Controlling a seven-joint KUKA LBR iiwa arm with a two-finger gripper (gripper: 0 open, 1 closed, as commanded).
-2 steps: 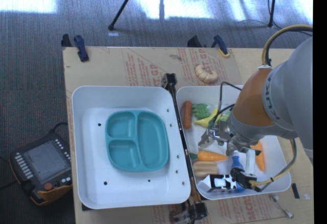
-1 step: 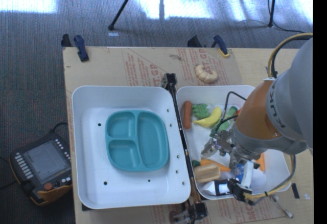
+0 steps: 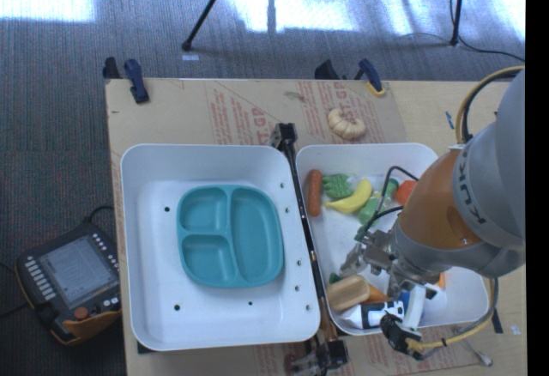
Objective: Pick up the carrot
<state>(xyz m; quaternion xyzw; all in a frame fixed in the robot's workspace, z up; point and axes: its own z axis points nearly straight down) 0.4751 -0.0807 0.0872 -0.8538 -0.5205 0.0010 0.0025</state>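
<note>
Now, starting at the far left, a pendant (image 3: 73, 280) is lying on the carpet beside the counter (image 3: 223, 108). Next, the left bin (image 3: 137, 185) is holding a teal tray (image 3: 230, 235) with three compartments, sitting flat near the bin's middle. Moving across the divider, the carrot (image 3: 314, 192) is lying in the right bin (image 3: 343, 151), close against its left wall near the far corner, its length running front to back. Just to its right a green piece (image 3: 337, 185) and a banana (image 3: 354, 197) are lying together, the banana touching the green piece. On the bare counter behind that bin a pale garlic (image 3: 346, 123) is resting. Nearer the front of the right bin a tan bread piece (image 3: 347, 292) is lying beside something orange. I am reaching in from the right with my claw (image 3: 371, 256) hanging over the bin's front half, well apart from the carrot; I cannot tell whether it is open or closed, and nothing is showing in its grip.
</note>
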